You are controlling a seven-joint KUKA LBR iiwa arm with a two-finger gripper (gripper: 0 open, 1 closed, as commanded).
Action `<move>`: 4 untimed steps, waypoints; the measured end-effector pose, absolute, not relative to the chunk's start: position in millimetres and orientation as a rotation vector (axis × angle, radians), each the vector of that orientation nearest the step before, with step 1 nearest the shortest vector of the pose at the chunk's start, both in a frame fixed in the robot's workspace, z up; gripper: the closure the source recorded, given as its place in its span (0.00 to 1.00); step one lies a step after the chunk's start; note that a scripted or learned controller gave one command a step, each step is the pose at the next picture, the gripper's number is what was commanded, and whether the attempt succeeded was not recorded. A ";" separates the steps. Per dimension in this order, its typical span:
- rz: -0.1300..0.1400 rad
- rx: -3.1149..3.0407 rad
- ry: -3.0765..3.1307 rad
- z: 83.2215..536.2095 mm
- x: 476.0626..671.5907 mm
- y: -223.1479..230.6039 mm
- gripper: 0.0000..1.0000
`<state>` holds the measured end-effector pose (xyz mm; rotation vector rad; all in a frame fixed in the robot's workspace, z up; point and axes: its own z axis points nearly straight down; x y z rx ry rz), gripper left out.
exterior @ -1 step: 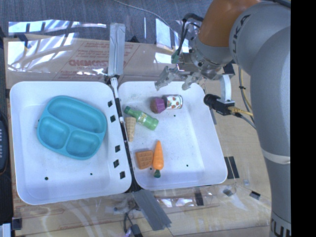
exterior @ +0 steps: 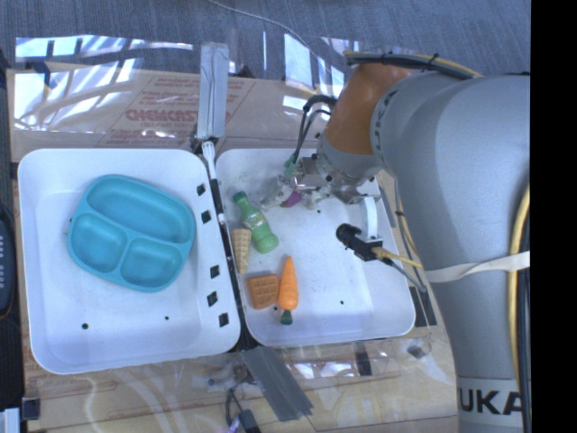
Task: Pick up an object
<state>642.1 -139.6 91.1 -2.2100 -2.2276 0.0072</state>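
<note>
My gripper [exterior: 300, 188] is low over the far part of the right bin [exterior: 379, 305], below the arm's orange band [exterior: 361, 106]. A small purple object [exterior: 290, 199] lies right at its tip; whether it is held is unclear. A green bottle [exterior: 256, 223] lies tilted just left of the gripper. Beside the bottle, against the bin's left wall, lies a tan cone [exterior: 241, 245]. Nearer the front sit a brown waffle square [exterior: 263, 290] and an orange carrot [exterior: 288, 285], side by side and apart from the gripper.
The left bin [exterior: 45, 323] holds a blue divided plate [exterior: 132, 233]. A black clip on a cable [exterior: 357, 240] hangs over the right bin's right side. The big grey arm [exterior: 460, 179] covers the bench's right side.
</note>
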 end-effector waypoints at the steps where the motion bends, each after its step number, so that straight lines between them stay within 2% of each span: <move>1: 0.009 -2.203 -2.231 101.3 642.3 -138.8 1.00; 2: 0.009 -2.203 -2.231 101.2 642.3 -138.8 0.00; 3: 0.003 -2.230 -2.229 96.7 588.2 -104.5 0.00; 4: 0.007 -2.214 -2.224 91.6 511.6 -139.1 0.00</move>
